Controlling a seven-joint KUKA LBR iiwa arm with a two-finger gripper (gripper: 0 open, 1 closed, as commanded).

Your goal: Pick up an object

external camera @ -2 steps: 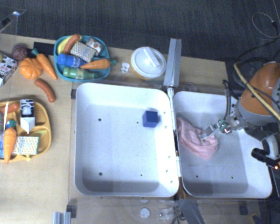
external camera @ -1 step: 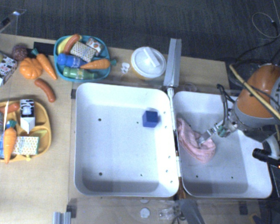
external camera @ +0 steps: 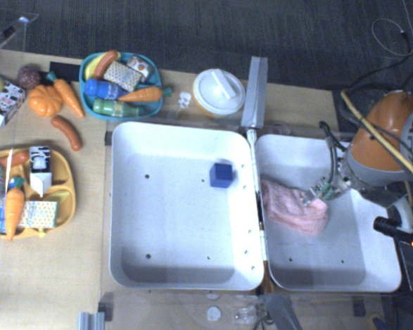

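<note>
In the camera view we see the two white bins side by side in the middle of the worktop [external camera: 80, 258], the left bin [external camera: 171, 264] taking the centre of the frame and the right bin [external camera: 340, 265] sitting toward the right. A small blue cube [external camera: 222, 174] lies alone in the upper right part of the left bin, well apart from everything else. In the right bin a crumpled pink cloth [external camera: 295, 208] rests on the floor near the bin's left wall. The arm [external camera: 381, 141] comes in from the right edge of the frame, and its tool [external camera: 322, 191] is down at the upper right edge of the pink cloth, touching it or just above it. The tip is small and dark against the cloth, so we cannot tell how wide it stands or whether any fabric is caught in it. The cloth appears to lie flat on the bin floor. We judge that the approach is done and the tool is at grasp height, while closing on the cloth and lifting it clear are not yet shown as done. At the left of the frame, toy food sits in a blue bowl [external camera: 120, 84] and a yellow tray [external camera: 28, 194], and a white lidded tub [external camera: 219, 91] stands above the bins.
</note>
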